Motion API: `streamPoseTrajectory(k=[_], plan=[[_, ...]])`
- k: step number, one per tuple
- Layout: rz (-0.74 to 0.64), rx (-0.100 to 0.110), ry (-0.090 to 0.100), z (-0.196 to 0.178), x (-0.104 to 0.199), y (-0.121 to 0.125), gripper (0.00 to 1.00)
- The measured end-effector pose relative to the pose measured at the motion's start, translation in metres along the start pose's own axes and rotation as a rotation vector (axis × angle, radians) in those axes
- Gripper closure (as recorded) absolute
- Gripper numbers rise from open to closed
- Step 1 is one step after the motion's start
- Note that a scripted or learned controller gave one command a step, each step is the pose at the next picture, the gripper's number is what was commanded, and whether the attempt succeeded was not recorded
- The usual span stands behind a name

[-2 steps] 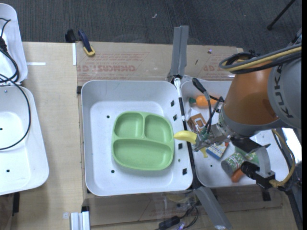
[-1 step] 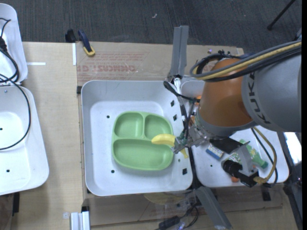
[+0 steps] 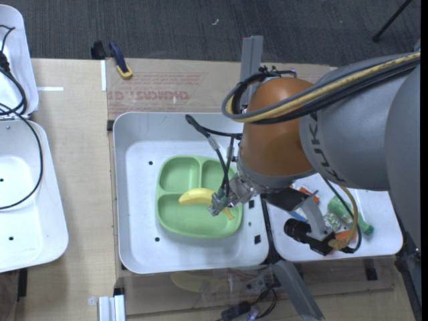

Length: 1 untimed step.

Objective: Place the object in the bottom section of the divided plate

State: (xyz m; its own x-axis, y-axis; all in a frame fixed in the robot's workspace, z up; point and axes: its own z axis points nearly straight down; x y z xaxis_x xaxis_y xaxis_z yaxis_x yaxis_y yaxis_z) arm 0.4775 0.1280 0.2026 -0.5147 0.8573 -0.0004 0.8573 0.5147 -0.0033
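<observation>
Camera view has the tool (image 3: 221,204) low over the green divided plate (image 3: 175,179), its grip impossible to read, the banana (image 3: 194,195) lying across the bottom section's divider, apparently positioned for release there.

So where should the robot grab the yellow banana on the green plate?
Probably around its middle, coming straight down from above. The banana lies flat on the green divided plate, a thin curved shape running left to right, so fingers closing across its narrow width should fit best. The gripper is at its right end, so the left and middle parts are the free ones.
</observation>
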Motion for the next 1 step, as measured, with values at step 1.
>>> streamPoseTrajectory(k=[1], plan=[[-0.083, -0.001, 0.000, -0.0078, -0.0064, 0.0438, 1.00]])
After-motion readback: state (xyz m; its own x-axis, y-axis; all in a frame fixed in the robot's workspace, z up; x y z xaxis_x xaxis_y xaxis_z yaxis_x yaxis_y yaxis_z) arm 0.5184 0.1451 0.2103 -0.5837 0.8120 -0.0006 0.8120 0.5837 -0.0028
